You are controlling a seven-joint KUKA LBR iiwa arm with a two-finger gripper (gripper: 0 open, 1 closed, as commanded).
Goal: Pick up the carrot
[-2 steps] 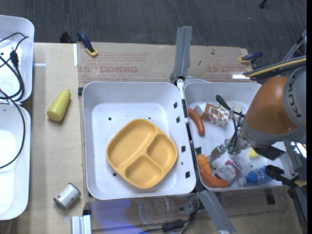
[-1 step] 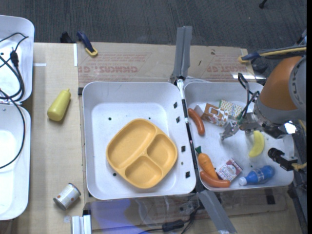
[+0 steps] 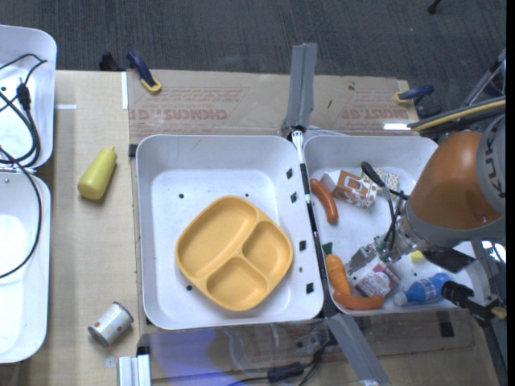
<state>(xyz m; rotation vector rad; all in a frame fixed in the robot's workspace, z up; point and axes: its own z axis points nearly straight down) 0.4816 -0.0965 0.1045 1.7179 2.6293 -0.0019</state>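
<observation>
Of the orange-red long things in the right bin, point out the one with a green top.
The carrot, lying along the bin's left wall near the front, has a green stem end. The sausage farther back is plain reddish-orange, with no green.

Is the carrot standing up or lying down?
Lying down. The carrot rests flat on the right bin's floor by its left wall, green end pointing away.

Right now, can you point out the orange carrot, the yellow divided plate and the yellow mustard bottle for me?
orange carrot (image 3: 337,273), camera view, middle of its body.
yellow divided plate (image 3: 203,234), camera view, bare floor of the left compartment.
yellow mustard bottle (image 3: 97,174), camera view, middle of its body.
</observation>
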